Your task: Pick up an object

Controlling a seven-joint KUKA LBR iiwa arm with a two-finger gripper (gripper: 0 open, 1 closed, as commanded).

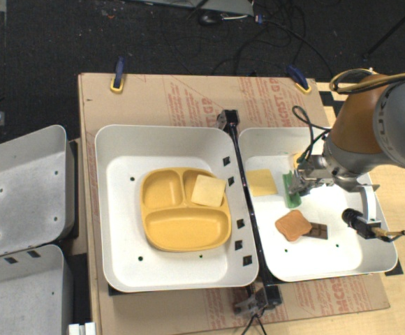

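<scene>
Left bin (112, 208), centre-left of frame: one yellow divided plate (181, 222), rigid plastic by the look of it, smooth and probably slippery at the rim; a pale square slice (208, 190) lies in its upper-right compartment, thin, flat, likely light and a little soft. Right bin (342, 257), centre-right of frame: a pale yellow flat square (262, 183) near the divider between the bins, lying flush on the floor, so I judge it hard to get under except at an edge. Lower centre of this bin: a tan toast-shaped piece (293, 225), thicker, likely foam or light plastic, its sides giving me the best purchase; a small dark brown piece (318, 232) touches its right edge. Just right of the flat square: a narrow green item (291, 190), standing directly beneath my gripper (298, 182), slim and light, best pinched across its short width. Whether my fingers are apart or closed on it I cannot tell from this angle. Right edge of bin: a black fitting (354, 220) on a white bracket.
</scene>
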